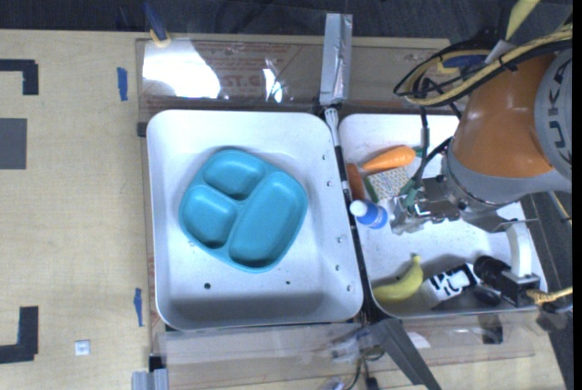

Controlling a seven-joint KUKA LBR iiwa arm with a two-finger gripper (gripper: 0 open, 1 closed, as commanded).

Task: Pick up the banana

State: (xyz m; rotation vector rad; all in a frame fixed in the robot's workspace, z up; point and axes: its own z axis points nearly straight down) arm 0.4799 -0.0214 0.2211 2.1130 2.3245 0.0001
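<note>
banana (401,282): one, in the right bin (496,311), near its front-left corner; lies below and slightly left of the gripper (414,206), apart, not touching
banana axis: runs diagonally, stem end up-right toward the jaws, fat end down-left
gripper state: cannot tell
arm: single arm, hangs over the right bin
counts: one carrot (387,160), one small bottle (368,215), one blue divided plate (244,207) in the left bin (173,143), two bins

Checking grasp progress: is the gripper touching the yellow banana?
Apart. The camera view shows white bin floor between the gripper and the yellow banana.
</note>
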